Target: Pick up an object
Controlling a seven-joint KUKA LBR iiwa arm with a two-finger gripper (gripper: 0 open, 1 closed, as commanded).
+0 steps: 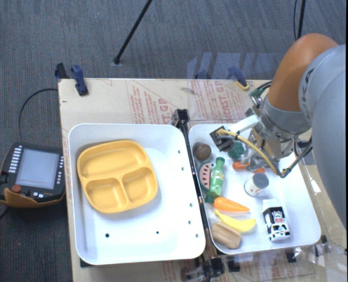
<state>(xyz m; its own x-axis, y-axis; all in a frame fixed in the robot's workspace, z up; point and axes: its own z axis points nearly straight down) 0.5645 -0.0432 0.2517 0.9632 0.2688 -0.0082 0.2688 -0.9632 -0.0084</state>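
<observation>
In the right-hand bin (312, 213) the toys lie thickly along its left wall, and that is where the crowding is worst. A brown round fruit (201, 151) sits near the top, a watermelon slice (205, 174) below it against the wall, and a green bottle (216, 177) lies just beside the slice, its lower end touching an orange carrot (231, 204). Under the carrot come a yellow banana (237, 221) and a tan bread roll (226, 235), the three nearly stacked toward the near edge.

The gripper (251, 157) hangs over the upper middle of this bin, reaching in from the right, with a yellow cable looping across it. Whether the claw is released or clenched I cannot tell; its fingers are lost among the wrist hardware. Just beside it lie a teal object (238, 151) and a small orange-red piece (242, 165), and below them a small can (257, 184) stands apart. A black-and-white carton (276, 222) rests near the bin's lower right, with bare white floor around it and along the right wall.

The left bin (133, 239) holds a yellow divided tray (116, 175) in its upper left part, leaving open floor along the right side and the near edge. The two bins meet at a dark divider (191, 175). A teach pendant (33, 175) lies on the carpet left of the bench.
</observation>
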